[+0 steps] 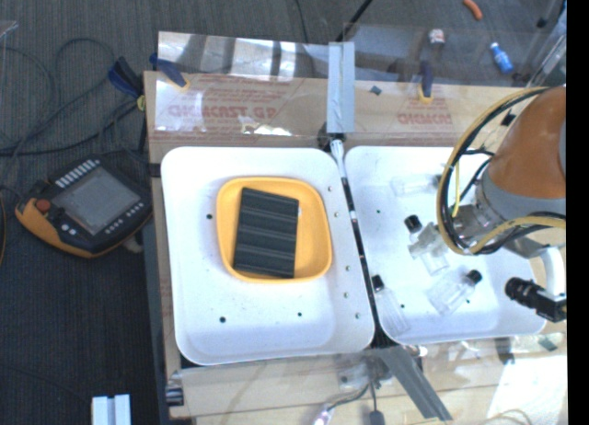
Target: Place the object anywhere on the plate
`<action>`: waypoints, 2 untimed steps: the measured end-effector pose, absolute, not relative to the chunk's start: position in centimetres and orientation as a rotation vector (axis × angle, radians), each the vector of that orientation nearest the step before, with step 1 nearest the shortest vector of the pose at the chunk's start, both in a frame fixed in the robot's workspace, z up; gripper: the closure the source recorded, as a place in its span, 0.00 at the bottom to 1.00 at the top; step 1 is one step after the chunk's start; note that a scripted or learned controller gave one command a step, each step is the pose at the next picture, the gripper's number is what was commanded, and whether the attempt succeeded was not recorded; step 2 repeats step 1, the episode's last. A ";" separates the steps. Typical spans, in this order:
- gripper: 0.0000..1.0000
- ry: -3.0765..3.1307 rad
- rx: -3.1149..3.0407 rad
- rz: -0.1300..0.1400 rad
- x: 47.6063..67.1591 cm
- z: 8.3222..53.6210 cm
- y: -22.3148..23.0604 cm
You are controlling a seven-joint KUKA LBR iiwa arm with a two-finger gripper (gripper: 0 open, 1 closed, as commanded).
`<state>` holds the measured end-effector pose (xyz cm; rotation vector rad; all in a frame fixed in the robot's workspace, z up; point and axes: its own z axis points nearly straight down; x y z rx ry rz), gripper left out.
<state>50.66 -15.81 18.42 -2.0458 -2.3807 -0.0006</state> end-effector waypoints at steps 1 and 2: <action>0.00 -2.381 -2.046 -0.001 50.7 18.4 -15.8; 0.00 -2.381 -2.046 -0.001 50.7 18.4 -15.8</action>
